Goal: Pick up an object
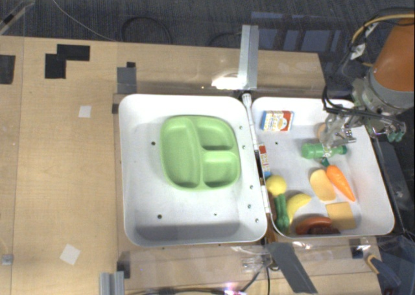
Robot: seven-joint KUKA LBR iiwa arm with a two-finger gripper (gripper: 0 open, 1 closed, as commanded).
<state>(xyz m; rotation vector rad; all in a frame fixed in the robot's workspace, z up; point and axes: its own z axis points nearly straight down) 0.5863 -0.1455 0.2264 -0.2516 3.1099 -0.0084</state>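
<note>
My gripper hangs over the upper right part of the right bin, under the arm's orange band. Its tip is just above, or touching, a small green toy that lies on the bin floor. I cannot see anything lifted off the floor. An orange carrot and a yellow-orange piece lie just below the green toy. A small white carton sits at the bin's top left.
The right bin's lower part holds a lemon, a yellow piece, a dark green stick, a tan block and a brown-red item. A green divided plate lies in the left bin.
</note>
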